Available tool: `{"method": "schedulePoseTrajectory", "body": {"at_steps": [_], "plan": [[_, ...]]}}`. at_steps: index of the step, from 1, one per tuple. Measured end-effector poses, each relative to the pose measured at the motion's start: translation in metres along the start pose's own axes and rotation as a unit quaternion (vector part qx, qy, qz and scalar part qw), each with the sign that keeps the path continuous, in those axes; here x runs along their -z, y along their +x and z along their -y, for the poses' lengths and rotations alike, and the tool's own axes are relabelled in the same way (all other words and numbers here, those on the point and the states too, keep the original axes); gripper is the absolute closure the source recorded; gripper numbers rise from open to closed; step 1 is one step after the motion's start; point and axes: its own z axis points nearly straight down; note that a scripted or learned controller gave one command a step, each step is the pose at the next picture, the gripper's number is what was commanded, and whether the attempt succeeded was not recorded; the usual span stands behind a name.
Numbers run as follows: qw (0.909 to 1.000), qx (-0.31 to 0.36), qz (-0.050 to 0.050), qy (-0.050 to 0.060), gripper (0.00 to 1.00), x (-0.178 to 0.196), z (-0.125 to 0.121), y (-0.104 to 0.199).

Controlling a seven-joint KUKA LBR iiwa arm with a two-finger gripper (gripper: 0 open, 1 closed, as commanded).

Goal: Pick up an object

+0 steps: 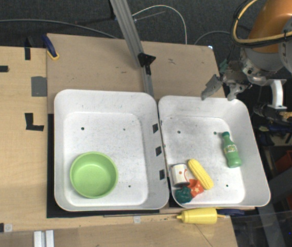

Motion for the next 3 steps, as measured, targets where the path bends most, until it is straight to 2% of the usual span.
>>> {"method": "schedulePoseTrajectory", "body": {"at_steps": [1, 2, 3], "plan": [[1.0, 0.0, 0.0, 0.0, 0.0, 0.0, 0.0, 0.0], [1.0, -0.001, 0.0, 0.002, 0.0, -0.048, -0.004, -0.006], [1.0, 0.0, 0.0, 0.003, 0.0, -0.113, -0.003, -0.002]]}}
